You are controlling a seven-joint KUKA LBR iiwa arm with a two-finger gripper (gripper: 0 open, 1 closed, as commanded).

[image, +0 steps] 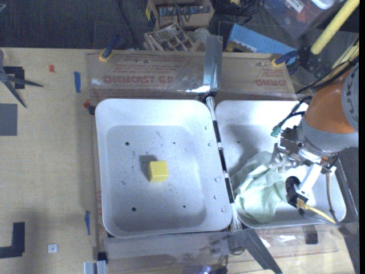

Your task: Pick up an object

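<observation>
A small yellow block lies near the middle of the left bin. In the right bin a pale green cloth lies crumpled at the front left. My gripper hangs under the grey wrist with the orange band, down at the cloth's upper right edge. Its tips press into or sit right at the cloth folds.
A metal divider separates the two bins. Cardboard with plastic film lines the back of the bins. Black cables and a yellow-tipped connector hang from the wrist over the right bin's front.
</observation>
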